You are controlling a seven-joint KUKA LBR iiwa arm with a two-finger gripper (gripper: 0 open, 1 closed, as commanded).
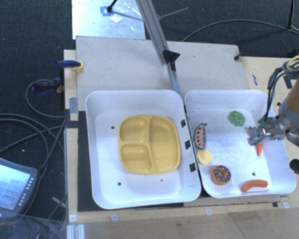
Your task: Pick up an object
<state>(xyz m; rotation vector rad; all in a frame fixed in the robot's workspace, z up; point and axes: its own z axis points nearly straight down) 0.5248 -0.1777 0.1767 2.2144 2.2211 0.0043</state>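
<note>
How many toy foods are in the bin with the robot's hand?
6. Watermelon slice at the left wall, yellow piece below it, donut and sausage near the front, broccoli at the back, carrot under the gripper. The arm may hide more.

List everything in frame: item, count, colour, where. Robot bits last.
left bin: 1, white, bench left
right bin: 1, white, bench right
divided tray: 1, yellow, middle of left bin
watermelon slice: 1, red with green rind, right bin, left side
broccoli: 1, green, right bin, upper middle
yellow piece: 1, pale yellow, right bin, left edge below the watermelon slice
donut: 1, brown with pink, right bin, lower left
sausage: 1, orange-red, right bin, lower right
carrot: 1, orange, right bin, right side, just under the gripper
pendant: 1, grey with lit screen, floor lower left
gripper: 1, grey, over the right bin's right side
</note>
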